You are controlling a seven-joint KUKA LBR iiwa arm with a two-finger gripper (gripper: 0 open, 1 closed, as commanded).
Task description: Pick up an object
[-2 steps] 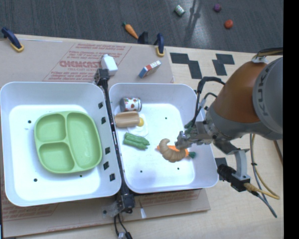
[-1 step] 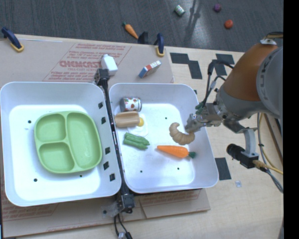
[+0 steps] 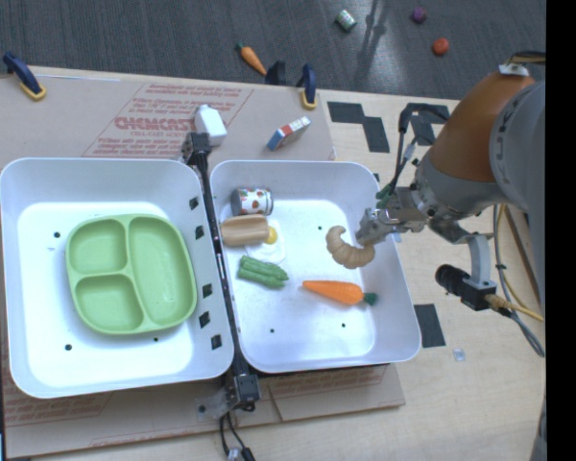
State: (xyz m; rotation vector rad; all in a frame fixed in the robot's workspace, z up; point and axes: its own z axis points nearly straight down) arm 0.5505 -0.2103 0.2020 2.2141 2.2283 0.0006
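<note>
Two shallow white plastic bins sit side by side on the bench. Left bin (image 3: 24, 195): a pale green three-compartment plate (image 3: 131, 273) fills its centre, leaving open floor along all four walls. Right bin (image 3: 394, 296): objects cluster toward the left and middle; the lower floor lies open. Grey arm with orange band (image 3: 475, 152) crosses the right wall. Two-finger gripper (image 3: 370, 233) is clamped on the upper end of a curved tan croissant-shaped toy (image 3: 348, 249). Orange carrot (image 3: 334, 293), hot dog bun (image 3: 243, 230), green bean pods (image 3: 262, 273), small printed can (image 3: 253, 201).
</note>
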